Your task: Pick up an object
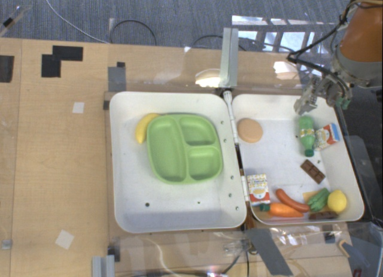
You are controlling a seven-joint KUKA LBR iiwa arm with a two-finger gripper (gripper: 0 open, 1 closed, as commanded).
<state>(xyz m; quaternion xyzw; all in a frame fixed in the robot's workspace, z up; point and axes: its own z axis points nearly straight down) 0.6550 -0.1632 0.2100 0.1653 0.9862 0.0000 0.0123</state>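
Claw (309,103) above right bin's (281,150) far edge, over green bottle (306,136), opening hard to tell

No text, brand or number can be read. Printing is seen on the small white and red carton (258,187) and on the white, red and blue carton (328,136), but it is blurred beyond reading.
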